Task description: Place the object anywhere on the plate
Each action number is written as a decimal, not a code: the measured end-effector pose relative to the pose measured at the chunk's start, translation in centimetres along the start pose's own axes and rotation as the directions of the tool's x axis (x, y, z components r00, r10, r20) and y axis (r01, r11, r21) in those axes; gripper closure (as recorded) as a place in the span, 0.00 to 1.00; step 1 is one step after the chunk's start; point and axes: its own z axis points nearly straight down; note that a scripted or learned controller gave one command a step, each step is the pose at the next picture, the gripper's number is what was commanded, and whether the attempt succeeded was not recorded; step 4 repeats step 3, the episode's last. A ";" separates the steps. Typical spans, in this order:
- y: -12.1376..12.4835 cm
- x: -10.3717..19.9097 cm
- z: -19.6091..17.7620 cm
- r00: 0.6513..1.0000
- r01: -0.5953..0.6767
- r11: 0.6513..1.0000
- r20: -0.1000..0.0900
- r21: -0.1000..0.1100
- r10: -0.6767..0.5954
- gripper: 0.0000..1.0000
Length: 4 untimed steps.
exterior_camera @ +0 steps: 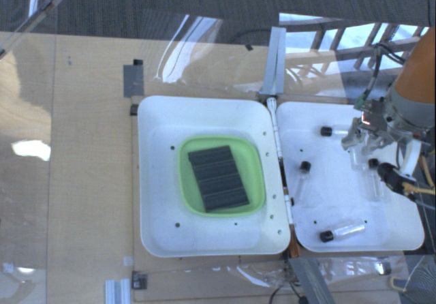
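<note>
**Clear plastic vials wait in the right bin**

Clear, black-capped vial (340, 232) lies near that bin's front edge, loose, well apart from the green plate (255, 173), which carries a dark ridged block (218, 178). My pincer (371, 153) hovers above; its spread I cannot tell.

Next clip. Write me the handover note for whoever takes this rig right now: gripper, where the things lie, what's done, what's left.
Gripper: over the right bin, its upper right part; nothing seen between its fingers.
Things: green plate in the left bin, with a dark ridged block lying on it. Clear black-capped vials in the right bin: one near the front, others toward the middle and back.
Done: a block is on the plate.
Left: whether a vial is still to go, I cannot tell.
</note>
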 end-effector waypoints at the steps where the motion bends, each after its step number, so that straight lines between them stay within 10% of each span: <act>1: -6.4 7.8 2.5 1.000 -0.031 1.000 -0.001 0.005 0.031 1.00; 2: -8.4 15.2 1.2 0.996 0.090 0.996 -0.002 0.002 -0.090 1.00; 3: -8.4 15.1 1.2 0.996 0.088 0.996 -0.002 0.002 -0.088 0.00; 4: -8.4 15.1 1.2 0.996 0.088 0.996 -0.002 0.002 -0.088 0.00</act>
